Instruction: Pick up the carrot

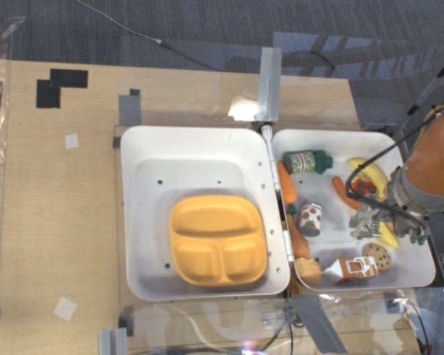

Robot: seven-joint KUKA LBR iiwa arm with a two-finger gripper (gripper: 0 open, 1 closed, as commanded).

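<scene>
Carrot [286,183] lies along the right bin's [422,268] left wall, just below the green bottle [308,161], while the gripper [366,217], fingers unreadable from here, hangs well right of that bottle and, I'd judge, should align lengthwise before descending.

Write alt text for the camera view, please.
A grey arm's gripper hovers low in the right bin, away from the carrot along that bin's left wall. The left bin holds a yellow divided tray.
</scene>
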